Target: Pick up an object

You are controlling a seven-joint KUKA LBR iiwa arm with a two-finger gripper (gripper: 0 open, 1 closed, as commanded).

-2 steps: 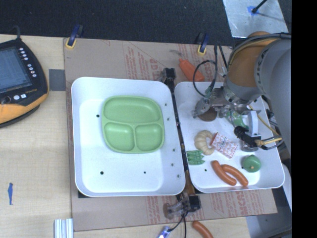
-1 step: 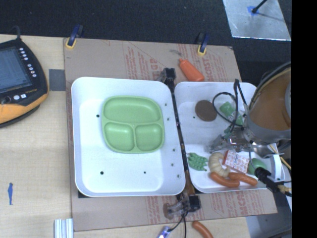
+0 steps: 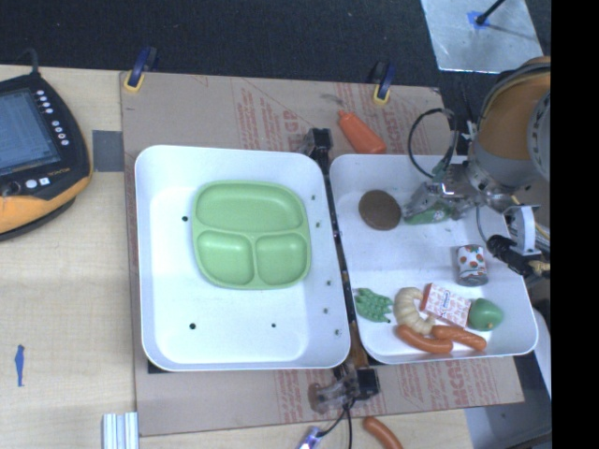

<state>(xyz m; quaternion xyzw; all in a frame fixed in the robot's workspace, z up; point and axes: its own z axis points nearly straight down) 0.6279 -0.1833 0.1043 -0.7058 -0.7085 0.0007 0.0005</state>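
Your gripper (image 3: 432,201) is low in the upper part of the right bin (image 3: 374,349), arm coming in from the right. I can't tell its state; the wrist and cabling crowd it from this angle.

There's a green item (image 3: 430,217) right at the tip, touching or nearly so. It's thin and elongated, with its long axis roughly left-right and a slight tilt. Whether it's actually gripped I can't confirm, so treat it as not held.

The brown round piece (image 3: 380,210) sits just beside the gripper, directly to its left, apart from the green item. It's round, so no long axis to align to, and probably the easiest candidate.

The small can (image 3: 472,264) is near, below and slightly right of the gripper. It looks to be lying on its side, axis unclear.

The rest is well apart, toward the near rim: the sausage (image 3: 423,340), long axis left-right, the green leafy piece (image 3: 372,304), and the red-white packet (image 3: 445,303).

My read: the move turns on that green item under the tip. If you go for it, close across its short side, i.e. fingers spanning far-to-near.
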